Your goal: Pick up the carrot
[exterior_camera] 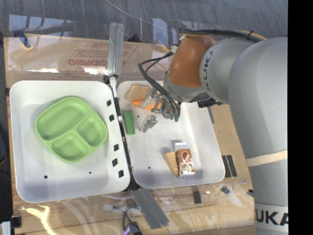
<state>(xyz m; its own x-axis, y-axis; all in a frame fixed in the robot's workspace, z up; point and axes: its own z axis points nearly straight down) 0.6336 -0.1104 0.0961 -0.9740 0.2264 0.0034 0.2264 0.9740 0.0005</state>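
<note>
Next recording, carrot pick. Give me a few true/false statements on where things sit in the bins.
1. The green divided plate lies in the left bin. True.
2. The carrot lies on the green plate. False: it is in the right bin, near its far left corner.
3. The gripper is over the right bin, close to the carrot. True.
4. The small food carton stands in the left bin. False: it lies in the right bin, toward the near side.

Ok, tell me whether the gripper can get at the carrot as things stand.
Probably yes. The gripper hangs right beside the carrot in the right bin, with nothing lying over it. The bread slice touching it and the green piece nearby could crowd the fingers.
</note>
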